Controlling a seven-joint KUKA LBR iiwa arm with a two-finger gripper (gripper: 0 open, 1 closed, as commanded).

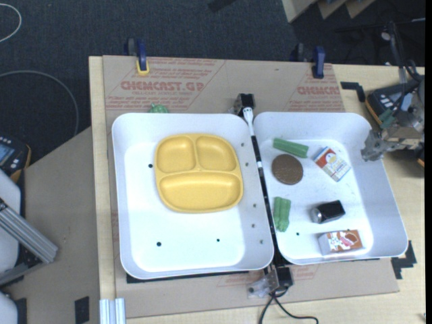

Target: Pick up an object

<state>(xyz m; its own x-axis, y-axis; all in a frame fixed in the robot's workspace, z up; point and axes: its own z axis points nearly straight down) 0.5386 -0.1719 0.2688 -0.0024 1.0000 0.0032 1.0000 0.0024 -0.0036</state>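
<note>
A brown board (202,79) printed with red lettering covers the bench, held by blue clamps (141,52) at its 12 o'clock edge, with dark carpet (101,12) beyond. The left bin (135,235) holds a yellow divided tray (198,172), set toward 12 o'clock. A black strip (259,174) runs between the bins. In the right bin (385,201) a green block (281,213) lies at 9 o'clock, near the rim; a brown disc (288,169) sits above it, with a green bar (291,147) at 11 o'clock. A red-and-white carton (333,163) lies toward 1 o'clock, a black-and-silver piece (328,212) at centre, and a red box (339,241) at 6 o'clock. The gripper (378,144) hangs at the bin's 3 o'clock rim, apart from every object; whether it is spread or closed I cannot tell.
</note>
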